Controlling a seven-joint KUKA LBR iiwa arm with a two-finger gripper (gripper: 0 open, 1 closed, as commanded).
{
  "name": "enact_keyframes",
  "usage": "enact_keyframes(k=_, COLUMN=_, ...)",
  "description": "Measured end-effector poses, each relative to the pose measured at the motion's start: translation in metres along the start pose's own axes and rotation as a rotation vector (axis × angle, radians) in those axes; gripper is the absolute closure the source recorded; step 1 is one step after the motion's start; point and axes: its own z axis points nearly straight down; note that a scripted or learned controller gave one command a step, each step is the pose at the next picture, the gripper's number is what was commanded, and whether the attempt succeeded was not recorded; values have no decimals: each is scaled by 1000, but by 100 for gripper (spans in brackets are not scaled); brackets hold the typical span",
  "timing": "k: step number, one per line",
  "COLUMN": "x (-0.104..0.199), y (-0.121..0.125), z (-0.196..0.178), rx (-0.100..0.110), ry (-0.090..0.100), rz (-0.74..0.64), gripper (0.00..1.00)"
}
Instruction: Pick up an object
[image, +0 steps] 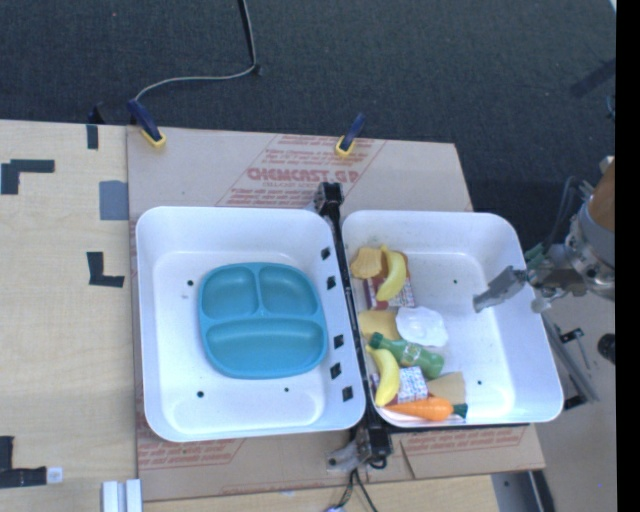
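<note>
The right bin (470, 222) holds several toy foods piled along its left wall. At the top are an orange piece (366, 262) and a yellow banana (394, 275). Lower down lie a white crumpled item (420, 326), a green bottle (408, 353), a second banana (385, 375) and a carrot (425, 409) at the front. My gripper (492, 294) hangs over the right half of this bin, pointing left. It is well apart from the pile and nothing shows in it.
The left bin (160, 230) holds a blue divided plate (264, 318). Clamps (349, 140) pin the cardboard sheet behind the bins. The arm's wrist (585, 265) sits past the right bin's right wall. Bare white floor lies under the gripper.
</note>
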Motion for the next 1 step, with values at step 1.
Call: enact_keyframes(k=1, x=66, y=-12, z=129, rx=2, ry=2, rz=0, gripper=0)
